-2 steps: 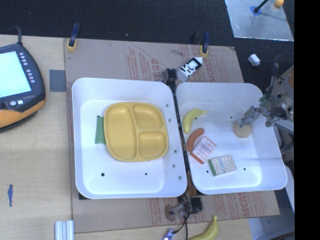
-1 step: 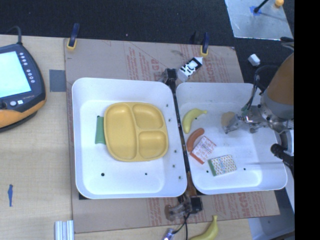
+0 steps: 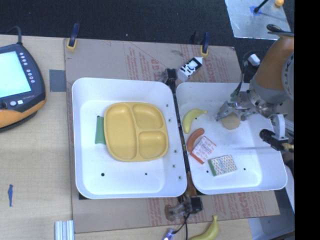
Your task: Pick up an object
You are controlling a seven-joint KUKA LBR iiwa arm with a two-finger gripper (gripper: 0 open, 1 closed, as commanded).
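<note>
Lying nearest the camera, on the bench past the bins' front edges, is a yellow banana [image 3: 209,229], while the likely target, a small round tan object [image 3: 231,122], is sitting near the back edge of the right white bin [image 3: 270,181]. Spread jaws of the two-finger gripper [image 3: 233,111] are straddling its top without lifting it, so closing and raising are remaining; a yellow banana-shaped toy [image 3: 191,118], a red sausage [image 3: 194,137] and two printed packets [image 3: 215,156] are lying toward the inner edge, and a yellow divided plate [image 3: 136,131] is resting in the left white bin [image 3: 85,179].

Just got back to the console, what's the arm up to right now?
The gripper is down in the right bin, right at a small tan round object. Whether it has a grip is unclear. A banana, a sausage and two small packets lie nearby. The yellow divided tray sits in the left bin.
</note>
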